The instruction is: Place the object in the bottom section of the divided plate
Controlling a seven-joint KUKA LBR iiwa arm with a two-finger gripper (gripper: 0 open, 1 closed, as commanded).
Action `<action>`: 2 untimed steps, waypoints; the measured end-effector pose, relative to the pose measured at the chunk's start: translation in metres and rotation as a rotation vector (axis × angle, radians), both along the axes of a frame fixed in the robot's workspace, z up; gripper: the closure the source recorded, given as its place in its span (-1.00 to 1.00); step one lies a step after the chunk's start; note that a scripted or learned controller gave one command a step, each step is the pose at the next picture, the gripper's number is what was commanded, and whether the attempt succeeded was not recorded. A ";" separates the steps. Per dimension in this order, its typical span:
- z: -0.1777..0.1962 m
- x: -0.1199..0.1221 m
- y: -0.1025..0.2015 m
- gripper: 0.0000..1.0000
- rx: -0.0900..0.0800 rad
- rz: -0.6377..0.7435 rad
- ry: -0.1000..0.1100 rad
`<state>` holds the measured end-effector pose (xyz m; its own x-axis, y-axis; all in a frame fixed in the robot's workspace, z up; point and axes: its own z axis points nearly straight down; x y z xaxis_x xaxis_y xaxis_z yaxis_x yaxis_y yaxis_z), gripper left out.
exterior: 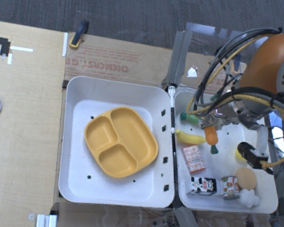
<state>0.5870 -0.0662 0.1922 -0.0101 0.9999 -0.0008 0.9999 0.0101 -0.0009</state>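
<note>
**Mia:** What is in the left bin [72, 127]?

**Ben:** A yellow divided plate [121, 141]. It lies flat in the middle of that bin. It has three sections, and all three look bare.

**Mia:** And the right bin [268, 204]?

**Ben:** Lots of little things. A toy carrot [210, 136] lies near the top, with a green thing [188, 117] just beside it. A banana [190, 138] lies below them, close to the wall between the bins. Under the banana sits a pink packet [194, 159]. Near the front there is a small black and white carton [203, 185], a little can [230, 187], a tan ball [246, 178] and something white and fluffy [248, 198].

**Mia:** Where is the arm [272, 60]?

**Ben:** It comes in from the right and hangs over the top of the right bin. Its orange band is easy to see. Black and yellow cables [229, 49] loop around it.

**Mia:** And the gripper [220, 116]?

**Ben:** It is down low by the carrot, but I cannot tell if its fingers are apart or together. The cables hide them. I cannot see anything held between them.

**Mia:** So nothing is on the plate yet?

**Ben:** Right. All the toys are in the right bin.
</note>
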 end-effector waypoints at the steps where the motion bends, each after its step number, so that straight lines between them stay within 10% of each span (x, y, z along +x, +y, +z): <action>1: 0.026 -0.070 0.090 1.00 -0.001 0.149 0.003; 2: -0.050 -0.023 0.182 1.00 -0.002 -0.004 0.004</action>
<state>0.5641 0.1155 0.1425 -0.0060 1.0000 -0.0032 1.0000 0.0060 -0.0046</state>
